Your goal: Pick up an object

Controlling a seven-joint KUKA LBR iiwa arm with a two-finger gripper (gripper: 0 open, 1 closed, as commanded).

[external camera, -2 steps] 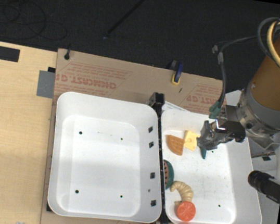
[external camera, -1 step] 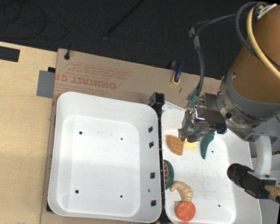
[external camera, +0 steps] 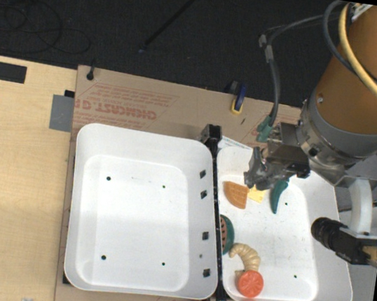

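Just below the end effector [external camera: 260, 181], grip state unclear, lies a yellow block [external camera: 257, 195].

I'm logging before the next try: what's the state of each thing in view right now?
gripper: low over the right bin's back left part
orange wedge: lying flat, left of the gripper
yellow piece: under the gripper, partly hidden
teal piece: lying by the gripper
tan curved piece: lying free
red round piece: at the front rim
right bin: holds all these
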